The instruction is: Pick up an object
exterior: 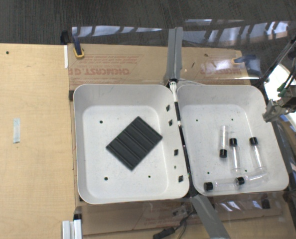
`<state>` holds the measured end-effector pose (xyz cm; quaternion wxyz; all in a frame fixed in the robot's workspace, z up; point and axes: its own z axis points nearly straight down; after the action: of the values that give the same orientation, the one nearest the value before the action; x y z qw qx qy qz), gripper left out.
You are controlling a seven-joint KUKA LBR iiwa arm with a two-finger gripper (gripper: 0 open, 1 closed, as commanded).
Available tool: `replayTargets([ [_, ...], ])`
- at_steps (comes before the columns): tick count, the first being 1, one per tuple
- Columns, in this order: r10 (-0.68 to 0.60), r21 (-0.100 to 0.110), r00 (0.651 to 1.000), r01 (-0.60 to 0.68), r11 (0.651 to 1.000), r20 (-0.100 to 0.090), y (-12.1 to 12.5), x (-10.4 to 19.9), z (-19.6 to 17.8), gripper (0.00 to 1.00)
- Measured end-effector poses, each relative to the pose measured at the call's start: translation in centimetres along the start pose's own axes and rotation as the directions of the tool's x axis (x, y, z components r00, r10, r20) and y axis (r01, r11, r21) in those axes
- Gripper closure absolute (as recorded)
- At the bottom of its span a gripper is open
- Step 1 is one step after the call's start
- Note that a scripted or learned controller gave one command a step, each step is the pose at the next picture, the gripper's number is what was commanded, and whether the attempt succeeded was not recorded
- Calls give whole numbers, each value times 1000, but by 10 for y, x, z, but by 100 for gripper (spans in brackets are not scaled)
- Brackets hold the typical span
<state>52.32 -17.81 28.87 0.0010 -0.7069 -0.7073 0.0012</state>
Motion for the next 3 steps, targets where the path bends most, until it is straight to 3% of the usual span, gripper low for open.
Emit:
replayTargets([
  [1,-50,-1,999,50,999,-1,-16,-44,113,0],
  [2,-99,2,995,99,995,-15,-43,-36,195,0],
  [3,-98,0,995,98,995,-15,-43,-36,186,100],
])
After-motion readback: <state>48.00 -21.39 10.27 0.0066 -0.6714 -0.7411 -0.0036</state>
